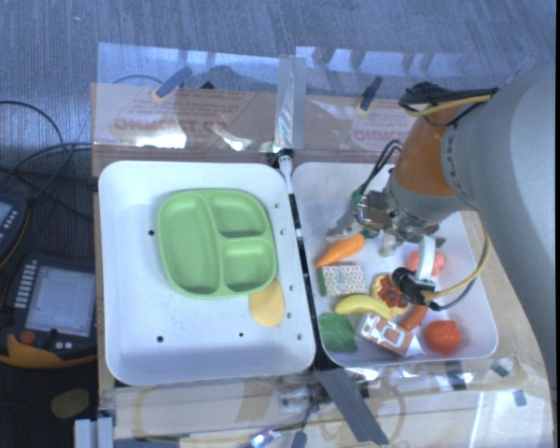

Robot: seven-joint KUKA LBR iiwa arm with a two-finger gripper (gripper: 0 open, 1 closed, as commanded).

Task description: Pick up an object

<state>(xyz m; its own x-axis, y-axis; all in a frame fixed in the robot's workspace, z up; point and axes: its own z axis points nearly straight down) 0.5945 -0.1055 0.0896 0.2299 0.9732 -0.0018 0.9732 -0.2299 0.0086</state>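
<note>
While the grey two-finger gripper (pixel 366 215) is hanging low in the right-hand shallow white bin (pixel 481 329), you are seeing nothing pinched yet, and whether it is spread or pressed together you cannot tell. Just below its tip the orange plastic carrot (pixel 341 249) is lying, likely the target. Further below, the yellow toy banana (pixel 358 303) and round red tomato (pixel 441 335) are waiting. Grasping and lifting are both remaining.

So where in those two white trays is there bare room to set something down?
Left bin: bare floor along its left and near edges, around the green plate and yellow piece. Right bin: its near half is crowded with toy food; some bare floor shows at the far left corner.
</note>
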